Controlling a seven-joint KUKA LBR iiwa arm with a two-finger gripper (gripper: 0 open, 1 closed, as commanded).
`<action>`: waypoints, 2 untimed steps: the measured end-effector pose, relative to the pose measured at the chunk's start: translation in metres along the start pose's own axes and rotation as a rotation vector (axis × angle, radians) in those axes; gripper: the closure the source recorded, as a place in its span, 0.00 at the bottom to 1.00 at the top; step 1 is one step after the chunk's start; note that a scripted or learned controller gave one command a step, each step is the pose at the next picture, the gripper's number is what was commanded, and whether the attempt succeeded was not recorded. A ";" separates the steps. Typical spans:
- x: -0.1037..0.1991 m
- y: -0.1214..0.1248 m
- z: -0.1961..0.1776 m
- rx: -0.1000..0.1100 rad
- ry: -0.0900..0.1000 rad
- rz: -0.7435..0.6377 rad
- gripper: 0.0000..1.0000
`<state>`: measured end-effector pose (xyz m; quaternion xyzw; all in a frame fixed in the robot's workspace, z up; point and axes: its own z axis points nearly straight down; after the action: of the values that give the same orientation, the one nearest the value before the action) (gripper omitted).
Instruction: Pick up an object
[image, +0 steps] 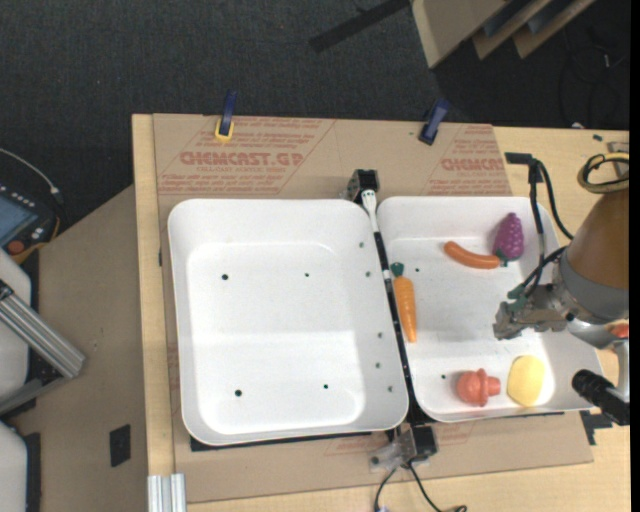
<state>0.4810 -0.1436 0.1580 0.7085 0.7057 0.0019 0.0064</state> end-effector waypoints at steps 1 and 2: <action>0.000 0.001 -0.010 -0.003 -0.002 0.001 1.00; -0.001 0.001 -0.020 -0.006 -0.004 0.001 1.00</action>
<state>0.4822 -0.1444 0.1783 0.7089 0.7052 0.0027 0.0097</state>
